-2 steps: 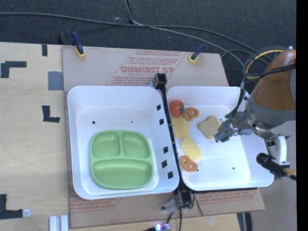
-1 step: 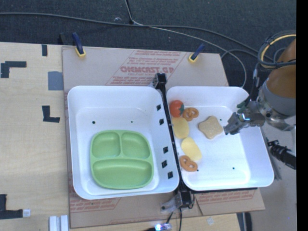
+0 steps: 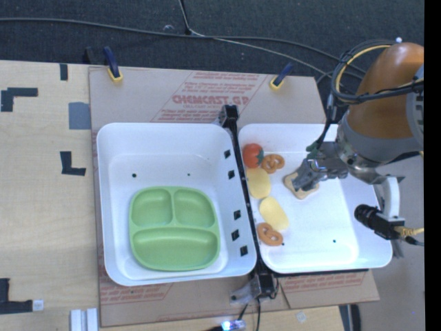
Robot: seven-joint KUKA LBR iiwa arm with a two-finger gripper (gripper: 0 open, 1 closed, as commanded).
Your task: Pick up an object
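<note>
gripper (image 3: 303,182) low in the right bin (image 3: 344,254), seemingly clamped on a tan toast piece (image 3: 304,187)

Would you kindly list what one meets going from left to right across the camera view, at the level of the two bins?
Left bin → green divided plate → black divider between the bins → yellow pieces → tan item under the gripper → right bin's far wall.

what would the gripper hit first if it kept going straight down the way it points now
Most likely the tan toast-like piece directly under the gripper in the right bin; depth is unclear, so it may already be touching.
</note>
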